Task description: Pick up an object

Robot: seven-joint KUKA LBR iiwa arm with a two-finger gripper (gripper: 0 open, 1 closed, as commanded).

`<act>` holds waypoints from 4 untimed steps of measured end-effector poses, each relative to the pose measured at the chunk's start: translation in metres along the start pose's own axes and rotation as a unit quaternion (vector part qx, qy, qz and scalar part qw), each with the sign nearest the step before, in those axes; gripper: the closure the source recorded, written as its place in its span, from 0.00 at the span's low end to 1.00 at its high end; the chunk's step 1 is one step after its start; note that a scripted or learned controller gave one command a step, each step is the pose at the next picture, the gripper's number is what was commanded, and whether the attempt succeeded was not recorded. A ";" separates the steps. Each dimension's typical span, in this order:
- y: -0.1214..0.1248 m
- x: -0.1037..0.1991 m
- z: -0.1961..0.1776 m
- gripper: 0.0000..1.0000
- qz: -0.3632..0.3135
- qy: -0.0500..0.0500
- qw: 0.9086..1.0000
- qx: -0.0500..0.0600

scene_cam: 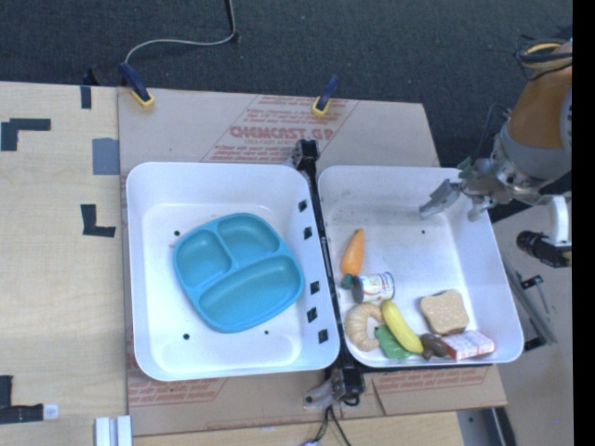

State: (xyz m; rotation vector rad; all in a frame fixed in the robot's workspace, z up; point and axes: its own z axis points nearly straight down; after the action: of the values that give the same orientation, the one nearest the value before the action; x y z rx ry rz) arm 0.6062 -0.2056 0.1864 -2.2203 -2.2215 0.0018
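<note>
Overhead, tool [453, 200] open, holding nothing, above right bin [483, 249], carrot [353, 251] well apart

A single fixed camera hangs above the bench [56, 249] and looks down at a slant, so the far edge of the cardboard sheet [270, 128] sits high in the frame with dark floor beyond. It stands far enough back to take in both bins whole. The gripper [456, 198] enters from the frame's right, over the far right corner of the right bin [483, 258]; the left bin [149, 249] lies well away from it, toward the frame's left. The arm's wrist [539, 128] is cropped at the right margin, perhaps partly out of frame.
</note>
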 end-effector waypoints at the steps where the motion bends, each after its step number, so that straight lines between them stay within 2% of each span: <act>1: 0.028 0.034 0.032 0.00 0.000 0.000 1.000 0.000; 2: 0.044 0.097 0.070 0.00 -0.001 0.001 1.000 0.001; 3: 0.014 0.111 0.099 0.00 0.000 0.000 1.000 0.000; 4: 0.014 0.110 0.089 1.00 0.000 0.000 1.000 0.000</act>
State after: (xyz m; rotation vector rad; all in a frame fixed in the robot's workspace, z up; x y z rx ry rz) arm 0.6198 -0.0952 0.0970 -2.2211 -2.2214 0.0028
